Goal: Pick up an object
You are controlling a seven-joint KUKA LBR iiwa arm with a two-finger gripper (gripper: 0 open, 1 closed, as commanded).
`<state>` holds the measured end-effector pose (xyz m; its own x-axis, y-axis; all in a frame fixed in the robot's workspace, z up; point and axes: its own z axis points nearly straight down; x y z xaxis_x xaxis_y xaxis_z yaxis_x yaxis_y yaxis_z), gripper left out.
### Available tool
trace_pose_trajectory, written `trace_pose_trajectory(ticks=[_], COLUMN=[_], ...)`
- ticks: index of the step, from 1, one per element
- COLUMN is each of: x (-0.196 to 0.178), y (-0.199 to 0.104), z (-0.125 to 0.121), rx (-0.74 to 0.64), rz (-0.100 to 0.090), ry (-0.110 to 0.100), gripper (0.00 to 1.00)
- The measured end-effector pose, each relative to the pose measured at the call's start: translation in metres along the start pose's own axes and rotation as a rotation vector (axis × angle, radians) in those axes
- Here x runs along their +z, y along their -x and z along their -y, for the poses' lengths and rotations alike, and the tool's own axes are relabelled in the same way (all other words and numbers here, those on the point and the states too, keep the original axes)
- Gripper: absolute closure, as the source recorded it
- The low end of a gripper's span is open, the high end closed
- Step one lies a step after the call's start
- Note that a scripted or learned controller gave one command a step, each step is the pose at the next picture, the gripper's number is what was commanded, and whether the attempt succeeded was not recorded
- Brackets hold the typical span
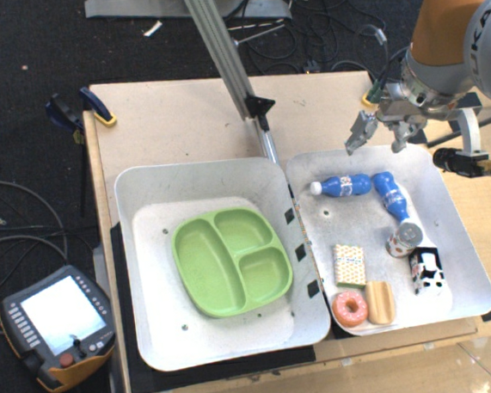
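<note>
My gripper (379, 133) hangs open above the far edge of the right bin (455, 214), with nothing between its fingers. Below it in that bin lie two blue bottles, one lying sideways (341, 186) and one angled toward the front (392, 196). Nearer the front sit a small can (404, 238), a black-and-white cow figure (425, 270), a patterned cracker (349, 263), a pink donut (350, 308) and a tan bread piece (380, 301).
The left bin (146, 244) holds a green divided plate (233, 260). A slanted metal pole (228, 55) crosses the bench behind the bins. A teach pendant (55, 326) lies on the floor at the left.
</note>
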<state>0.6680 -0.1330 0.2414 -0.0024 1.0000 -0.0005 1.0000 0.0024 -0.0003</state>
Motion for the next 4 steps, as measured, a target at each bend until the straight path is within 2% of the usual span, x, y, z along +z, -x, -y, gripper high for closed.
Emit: trace_pose_trajectory(ticks=[1,3,4], x=[0.0,0.107,0.149], y=[0.0,-0.015,-0.015], z=[0.0,0.015,0.017], rx=[-0.001,0.0,0.002], rz=[0.0,-0.001,0.0], ry=[0.0,-0.006,-0.007], gripper=[0.0,0.0,0.0])
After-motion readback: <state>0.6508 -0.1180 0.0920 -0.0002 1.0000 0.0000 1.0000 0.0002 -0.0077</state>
